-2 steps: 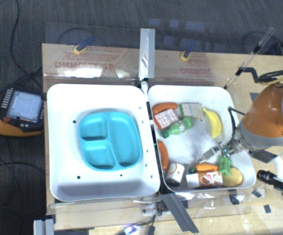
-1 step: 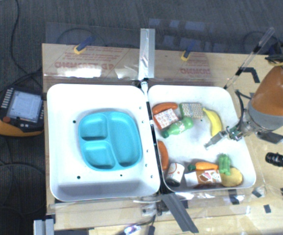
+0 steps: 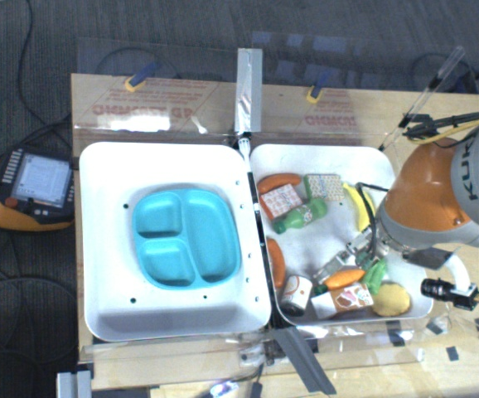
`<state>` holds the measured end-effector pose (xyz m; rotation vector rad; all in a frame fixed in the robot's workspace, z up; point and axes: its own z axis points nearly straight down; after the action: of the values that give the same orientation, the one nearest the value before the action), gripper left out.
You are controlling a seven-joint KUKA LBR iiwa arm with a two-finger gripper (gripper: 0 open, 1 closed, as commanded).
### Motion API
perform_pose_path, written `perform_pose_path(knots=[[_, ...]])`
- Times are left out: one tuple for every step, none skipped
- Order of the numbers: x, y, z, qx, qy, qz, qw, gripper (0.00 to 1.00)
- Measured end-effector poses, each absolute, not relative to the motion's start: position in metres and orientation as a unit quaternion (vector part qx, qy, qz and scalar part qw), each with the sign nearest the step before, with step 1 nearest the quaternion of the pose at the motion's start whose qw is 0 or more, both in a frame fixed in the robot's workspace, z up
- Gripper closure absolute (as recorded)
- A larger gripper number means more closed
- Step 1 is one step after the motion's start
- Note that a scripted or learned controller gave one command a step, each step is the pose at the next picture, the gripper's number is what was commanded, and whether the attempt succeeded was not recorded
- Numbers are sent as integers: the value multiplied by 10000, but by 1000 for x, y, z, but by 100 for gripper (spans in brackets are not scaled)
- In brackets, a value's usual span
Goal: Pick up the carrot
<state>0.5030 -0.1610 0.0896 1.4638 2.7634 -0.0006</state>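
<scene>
The carrot (image 3: 344, 279) is a small orange toy with a green leafy top (image 3: 376, 274). It lies near the front of the right bin (image 3: 389, 166), pointing left. My gripper (image 3: 349, 258) hangs low over the bin, just above and behind the carrot, at the end of the grey arm with the orange band (image 3: 422, 193). The gripper's metal parts overlap the carrot's upper edge, and I cannot make out whether it touches the carrot.
Crowding the carrot are a white-labelled box (image 3: 347, 300), a yellow lemon (image 3: 391, 299) and a small can (image 3: 296, 293). Further back lie a banana (image 3: 360, 210), a green bottle (image 3: 299, 215) and a checkered packet (image 3: 324, 187). The left bin holds a blue divided plate (image 3: 186, 235).
</scene>
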Motion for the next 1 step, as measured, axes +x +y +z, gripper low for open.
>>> perform_pose_path(knots=[[486, -121, 131, 5274, 8496, 5, 17, 0]])
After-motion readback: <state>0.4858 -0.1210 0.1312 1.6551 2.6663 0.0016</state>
